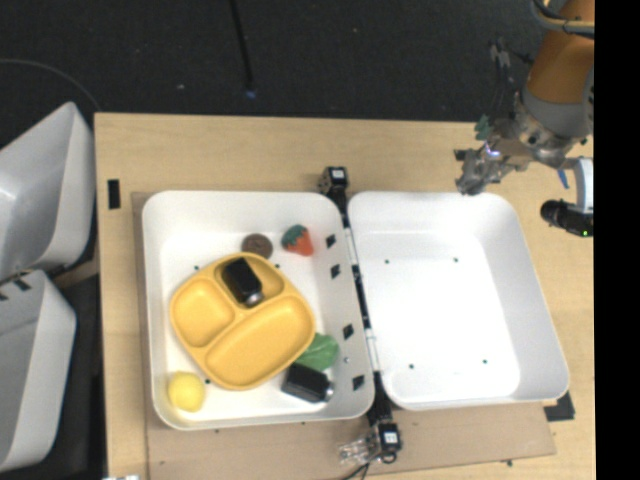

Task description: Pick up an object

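2 shallow white bins sit side by side on the wooden bench. The left bin and the right bin meet at a hinge-like strip with small black clips down the middle. A black clamp marks the far end of that seam, another the near end. 2 white curved panels stand off the bench's left edge, over dark floor beyond.

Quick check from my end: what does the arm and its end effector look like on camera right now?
The arm has an orange band over a grey wrist section, with a looped cable near its top. The end effector is small, dark grey metal, with thin wires around its mount.
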Controlling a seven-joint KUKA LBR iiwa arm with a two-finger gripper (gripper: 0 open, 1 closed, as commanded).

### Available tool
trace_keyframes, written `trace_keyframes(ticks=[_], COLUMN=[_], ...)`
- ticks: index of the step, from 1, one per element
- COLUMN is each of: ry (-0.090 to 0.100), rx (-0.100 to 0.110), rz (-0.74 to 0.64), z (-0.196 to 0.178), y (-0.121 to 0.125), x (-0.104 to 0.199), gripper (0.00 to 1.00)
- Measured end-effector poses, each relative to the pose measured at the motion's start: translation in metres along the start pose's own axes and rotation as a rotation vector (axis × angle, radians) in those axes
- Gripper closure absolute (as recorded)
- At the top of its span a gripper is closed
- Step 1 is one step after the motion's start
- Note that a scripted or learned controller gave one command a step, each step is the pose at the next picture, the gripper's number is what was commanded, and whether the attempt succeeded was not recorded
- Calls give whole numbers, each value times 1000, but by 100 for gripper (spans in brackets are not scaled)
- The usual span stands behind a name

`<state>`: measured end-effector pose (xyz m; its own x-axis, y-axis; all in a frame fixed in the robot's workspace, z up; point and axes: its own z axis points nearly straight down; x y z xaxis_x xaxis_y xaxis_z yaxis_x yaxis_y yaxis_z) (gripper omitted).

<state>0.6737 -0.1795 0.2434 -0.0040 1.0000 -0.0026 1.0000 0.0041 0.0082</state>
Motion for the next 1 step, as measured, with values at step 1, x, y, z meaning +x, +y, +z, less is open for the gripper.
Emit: trace_keyframes(ticks=[1], ry=[1], rx=[6], rz=[-2], z=[-5], y=[1], x=[-1], gripper=[100])
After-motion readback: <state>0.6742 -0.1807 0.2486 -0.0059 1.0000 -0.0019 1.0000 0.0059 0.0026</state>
